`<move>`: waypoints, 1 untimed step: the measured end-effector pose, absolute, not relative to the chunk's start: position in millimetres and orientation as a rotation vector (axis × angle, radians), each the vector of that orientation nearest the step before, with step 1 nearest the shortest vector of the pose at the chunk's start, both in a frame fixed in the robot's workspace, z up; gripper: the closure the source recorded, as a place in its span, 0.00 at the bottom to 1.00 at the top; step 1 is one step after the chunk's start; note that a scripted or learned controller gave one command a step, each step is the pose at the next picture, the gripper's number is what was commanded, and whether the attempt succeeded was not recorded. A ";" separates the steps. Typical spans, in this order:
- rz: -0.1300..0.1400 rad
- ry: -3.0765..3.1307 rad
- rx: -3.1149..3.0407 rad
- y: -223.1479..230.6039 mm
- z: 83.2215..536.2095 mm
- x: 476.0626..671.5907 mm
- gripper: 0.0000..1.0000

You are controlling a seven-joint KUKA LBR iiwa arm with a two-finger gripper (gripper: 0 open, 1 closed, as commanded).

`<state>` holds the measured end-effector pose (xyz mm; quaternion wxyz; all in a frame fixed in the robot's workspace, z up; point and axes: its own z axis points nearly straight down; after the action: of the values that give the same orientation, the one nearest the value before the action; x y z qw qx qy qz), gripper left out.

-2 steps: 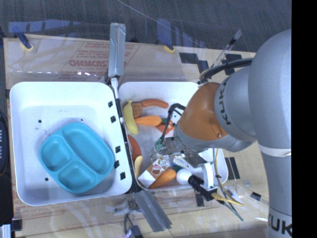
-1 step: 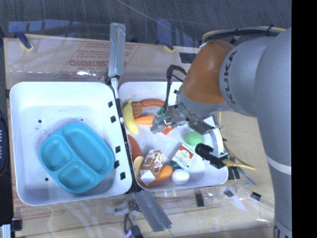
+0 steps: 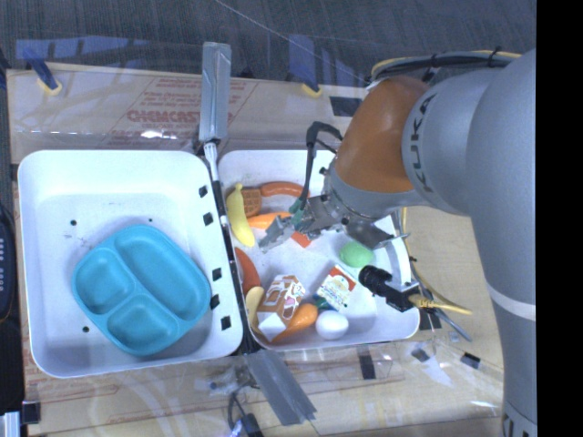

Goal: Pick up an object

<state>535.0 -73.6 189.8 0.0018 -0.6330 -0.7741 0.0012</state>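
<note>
Hovering over the toy-filled right bin (image 3: pixel 273 166), hand (image 3: pixel 284 231) near the banana (image 3: pixel 238 217), grip unreadable.

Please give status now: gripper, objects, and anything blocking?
Gripper low in right bin, over the toy food. Nothing seen held. Banana and sausage close beside it. Blue tray in left bin.

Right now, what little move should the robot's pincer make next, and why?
Probably a short drop straight down. The pincer hangs in the right bin, just over the orange piece beside the banana, and nothing shows between its fingers yet, so it likely needs to get lower before closing.
</note>
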 end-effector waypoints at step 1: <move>-0.011 -2.425 -2.011 -113.9 98.5 565.9 0.00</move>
<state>565.9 -113.9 98.5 -0.0043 -0.6384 -0.7697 -0.0036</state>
